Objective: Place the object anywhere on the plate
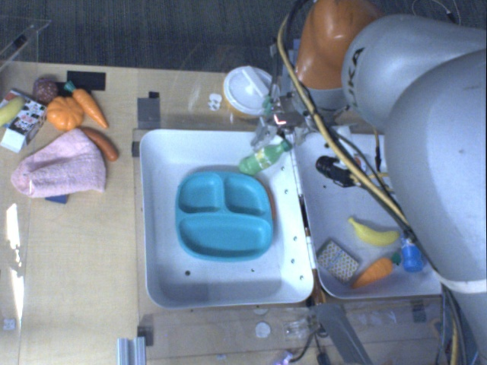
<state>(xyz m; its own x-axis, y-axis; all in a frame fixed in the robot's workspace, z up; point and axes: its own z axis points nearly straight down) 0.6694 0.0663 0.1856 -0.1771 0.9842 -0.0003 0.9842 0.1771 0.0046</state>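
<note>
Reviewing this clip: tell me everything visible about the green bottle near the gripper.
The green bottle looks like translucent pale-green plastic, small, with a narrower neck end. It lies tilted, neck up-right toward the gripper, body down-left. It sits over the left bin's upper right corner, just beyond the blue plate's top right edge. Whether it is gripped is unclear.

Single fixed camera, mounted above the surface [76, 280], looking down at a slant. Far edge of the surface runs across the upper frame, with dark floor beyond. The left bin [156, 226] sits at frame centre; the right bin [335, 215] lies toward the right and is partly covered. The arm [411, 90] enters from the right, very near the lens, filling the upper right.
</note>
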